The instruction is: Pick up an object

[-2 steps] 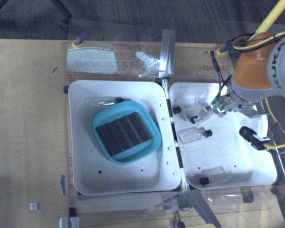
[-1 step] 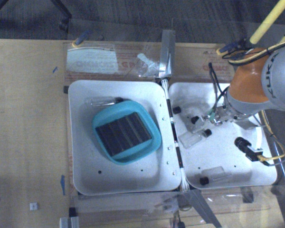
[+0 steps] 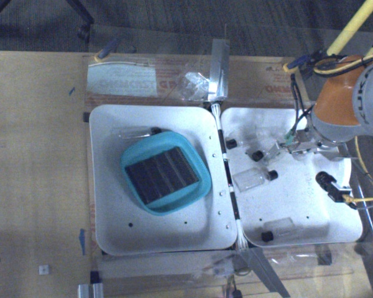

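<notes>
From the camera view above, a teal tray (image 3: 194, 161) lies tilted in the left bin (image 3: 102, 185) and holds a dark ribbed insert (image 3: 161, 174). Both bins sit on the tan tabletop (image 3: 37, 166).

Everything else loose lies to the right of the teal tray, in the right bin (image 3: 314, 219). The nearest to the tray is the upper black piece (image 3: 231, 143), just past the edge where the bins meet. Further right is a second black piece (image 3: 257, 156), and just beyond it the claw (image 3: 280, 149) hangs over the bin's upper half, on the grey arm (image 3: 367, 98) with its orange band (image 3: 337, 101). Whether the claw is spread or pressed together cannot be told from here, and whether it touches that piece cannot be told either.

Right of the tray and level with its middle lies a clear sheet (image 3: 248, 179), with a third black piece (image 3: 272, 174) at its right edge. Right of the tray and below its level, a fourth black piece (image 3: 267, 235) sits beside a clear strip (image 3: 281, 226).
</notes>
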### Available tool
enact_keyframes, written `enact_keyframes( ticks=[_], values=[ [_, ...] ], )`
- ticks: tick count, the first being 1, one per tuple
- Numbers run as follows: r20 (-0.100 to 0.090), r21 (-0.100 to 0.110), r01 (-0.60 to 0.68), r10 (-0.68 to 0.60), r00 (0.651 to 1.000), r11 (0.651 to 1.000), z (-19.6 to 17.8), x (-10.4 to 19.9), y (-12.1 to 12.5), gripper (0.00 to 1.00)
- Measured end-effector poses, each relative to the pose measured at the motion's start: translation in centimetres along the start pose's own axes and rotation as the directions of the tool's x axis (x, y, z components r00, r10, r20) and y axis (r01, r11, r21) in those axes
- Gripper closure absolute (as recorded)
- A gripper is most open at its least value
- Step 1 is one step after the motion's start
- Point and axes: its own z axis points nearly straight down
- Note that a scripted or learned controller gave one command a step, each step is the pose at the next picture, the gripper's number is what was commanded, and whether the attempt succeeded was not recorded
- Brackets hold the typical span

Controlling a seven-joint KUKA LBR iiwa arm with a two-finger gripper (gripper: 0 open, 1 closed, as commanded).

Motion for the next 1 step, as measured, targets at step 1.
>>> enact_keyframes(
  ticks=[1],
  values=[
    [-0.004,0.003,0.0,0.0,1.0,1.0,0.12,-5.02,2.94,0.0]
  ],
)
